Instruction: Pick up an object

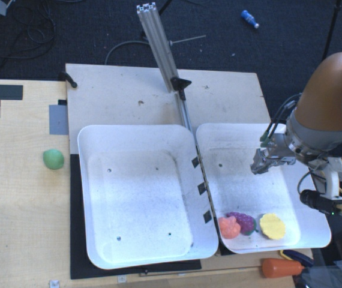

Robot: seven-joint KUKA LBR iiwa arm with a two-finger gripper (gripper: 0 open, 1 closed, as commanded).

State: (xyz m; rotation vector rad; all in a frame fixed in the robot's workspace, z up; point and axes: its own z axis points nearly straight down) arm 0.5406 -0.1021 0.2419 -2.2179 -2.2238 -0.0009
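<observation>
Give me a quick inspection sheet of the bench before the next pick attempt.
Surface: two white bins side by side; left bin, right bin.
Job's things: pink piece, purple piece and yellow piece clustered at the right bin's near edge.
Clutter: green ball on the wooden top left of the bins; orange object below the right bin.
Grippers: claw over the right bin, apart from the three pieces.
Cables: dark cables on the floor beyond the bench.
Surroundings: metal rail slanting toward the bins; blue item on the floor.
</observation>
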